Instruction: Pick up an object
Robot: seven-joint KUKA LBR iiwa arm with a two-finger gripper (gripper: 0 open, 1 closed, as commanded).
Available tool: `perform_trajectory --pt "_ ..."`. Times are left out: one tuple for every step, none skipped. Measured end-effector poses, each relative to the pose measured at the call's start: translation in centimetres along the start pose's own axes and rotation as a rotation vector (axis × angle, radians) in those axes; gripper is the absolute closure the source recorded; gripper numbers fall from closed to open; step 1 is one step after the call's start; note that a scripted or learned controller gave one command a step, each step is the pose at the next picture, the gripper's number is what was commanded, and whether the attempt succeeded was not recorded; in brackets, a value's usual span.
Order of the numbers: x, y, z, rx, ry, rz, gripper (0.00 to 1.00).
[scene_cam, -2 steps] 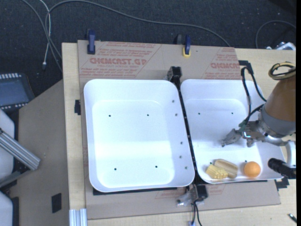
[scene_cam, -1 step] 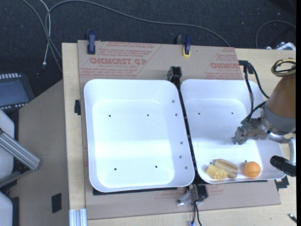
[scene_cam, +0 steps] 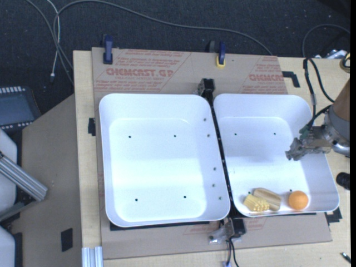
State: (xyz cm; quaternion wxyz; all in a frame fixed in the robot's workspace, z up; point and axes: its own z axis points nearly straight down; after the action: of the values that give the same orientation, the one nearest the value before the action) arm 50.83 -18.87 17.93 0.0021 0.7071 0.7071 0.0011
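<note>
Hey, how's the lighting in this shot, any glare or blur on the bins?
Camera view: even overhead light; the white right bin and left bin look bright, nearly washed out; a soft shadow lies beneath the gripper; the orange ball stays fairly sharp.

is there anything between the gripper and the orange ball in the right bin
Nothing visible. The gripper sits over the right side of the right bin, and the orange ball lies below it in the image, near the front wall, with bare white floor between. The corn cob and tan piece lie off to the ball's left.
</note>
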Motion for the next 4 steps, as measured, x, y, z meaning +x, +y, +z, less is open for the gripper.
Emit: perform_trajectory --pt "0.0 0.1 -4.6 0.0 0.0 0.0 1.0" --pt "4.3 0.9 -4.3 0.004 0.002 -0.004 1.0" --pt "9.1 2.3 -4.5 0.003 0.002 -0.004 1.0" --pt "15.0 2.4 -3.7 0.005 0.003 -0.006 1.0"
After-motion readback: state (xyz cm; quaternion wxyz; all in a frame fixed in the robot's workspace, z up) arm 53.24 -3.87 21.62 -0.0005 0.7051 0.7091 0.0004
